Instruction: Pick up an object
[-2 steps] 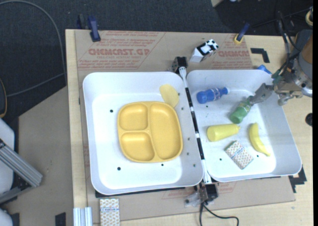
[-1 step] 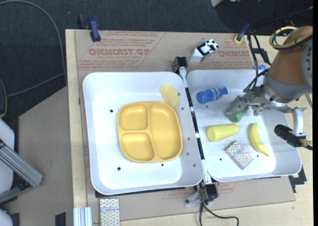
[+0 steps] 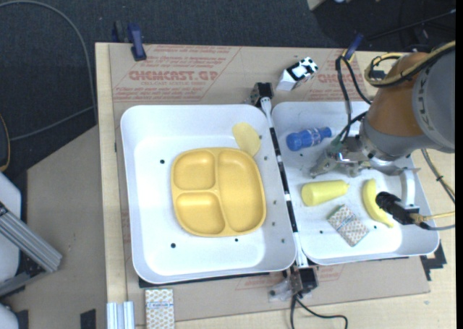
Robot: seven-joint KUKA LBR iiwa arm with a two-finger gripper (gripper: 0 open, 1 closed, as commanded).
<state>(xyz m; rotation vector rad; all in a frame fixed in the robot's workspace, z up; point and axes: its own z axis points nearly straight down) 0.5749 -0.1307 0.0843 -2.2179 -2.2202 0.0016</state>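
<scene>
In the right bin (image 3: 412,244), my gripper (image 3: 331,161) hangs low over the floor at the end of the grey and orange arm (image 3: 398,114). A blue bottle (image 3: 307,137) lies on its side just beyond it, towards the back left. A yellow cylinder (image 3: 324,191) lies just in front of it. A yellow banana (image 3: 371,201) rests to the front right, partly under the wrist. A patterned packet (image 3: 349,224) lies near the bin's front. Nothing is visibly held.
The left bin (image 3: 145,233) holds a yellow divided plate (image 3: 217,191), and a pale yellow oval piece (image 3: 247,137) lies by its back right wall. A black and white object (image 3: 299,72) sits on the bench behind the bins. Cables run along the right side.
</scene>
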